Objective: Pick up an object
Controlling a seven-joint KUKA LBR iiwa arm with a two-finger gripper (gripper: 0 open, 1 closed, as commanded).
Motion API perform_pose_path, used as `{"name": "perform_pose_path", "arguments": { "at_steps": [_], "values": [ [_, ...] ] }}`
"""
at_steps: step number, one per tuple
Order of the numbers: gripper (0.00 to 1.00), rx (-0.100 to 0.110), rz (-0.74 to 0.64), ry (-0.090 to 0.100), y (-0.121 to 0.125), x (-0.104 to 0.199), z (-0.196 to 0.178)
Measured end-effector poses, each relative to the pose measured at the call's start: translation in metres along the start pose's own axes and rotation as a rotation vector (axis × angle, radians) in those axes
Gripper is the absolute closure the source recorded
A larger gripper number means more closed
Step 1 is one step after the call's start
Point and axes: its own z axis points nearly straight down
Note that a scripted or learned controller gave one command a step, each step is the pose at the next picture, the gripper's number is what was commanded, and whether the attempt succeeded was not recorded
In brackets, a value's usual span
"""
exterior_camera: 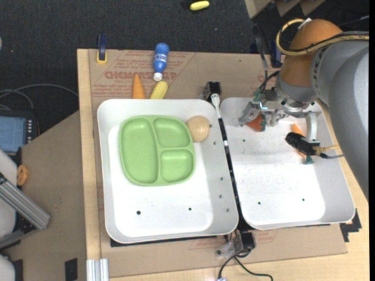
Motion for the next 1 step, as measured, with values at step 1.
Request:
{"name": "perform_pose_path", "arguments": {
  "at_steps": [1],
  "values": [
    [0.0,0.01,0.004,0.002,-0.0404,-0.0172,0.0003]
  ]
}}
